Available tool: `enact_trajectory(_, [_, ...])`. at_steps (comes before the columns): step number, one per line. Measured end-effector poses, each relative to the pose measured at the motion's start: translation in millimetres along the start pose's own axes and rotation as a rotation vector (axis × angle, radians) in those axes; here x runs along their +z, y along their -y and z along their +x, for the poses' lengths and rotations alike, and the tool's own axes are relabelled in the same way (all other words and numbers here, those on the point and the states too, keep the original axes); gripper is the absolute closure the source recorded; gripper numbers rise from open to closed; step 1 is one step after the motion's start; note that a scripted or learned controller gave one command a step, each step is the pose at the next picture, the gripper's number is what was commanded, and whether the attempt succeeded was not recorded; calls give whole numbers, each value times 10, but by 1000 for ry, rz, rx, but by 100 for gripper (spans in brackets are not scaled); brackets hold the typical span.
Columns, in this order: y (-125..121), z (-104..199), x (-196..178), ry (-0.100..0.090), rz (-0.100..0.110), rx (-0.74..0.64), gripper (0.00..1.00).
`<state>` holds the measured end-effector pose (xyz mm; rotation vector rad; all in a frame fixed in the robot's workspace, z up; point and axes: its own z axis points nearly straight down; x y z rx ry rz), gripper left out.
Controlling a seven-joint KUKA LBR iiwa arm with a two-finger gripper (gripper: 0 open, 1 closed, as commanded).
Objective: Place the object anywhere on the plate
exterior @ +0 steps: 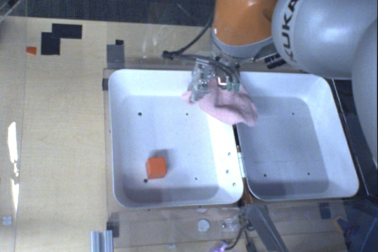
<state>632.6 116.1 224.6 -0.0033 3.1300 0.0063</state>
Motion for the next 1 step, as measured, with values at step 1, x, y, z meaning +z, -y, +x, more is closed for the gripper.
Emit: enact_trajectory(1, [1,-1,-1,0,0,0,0])
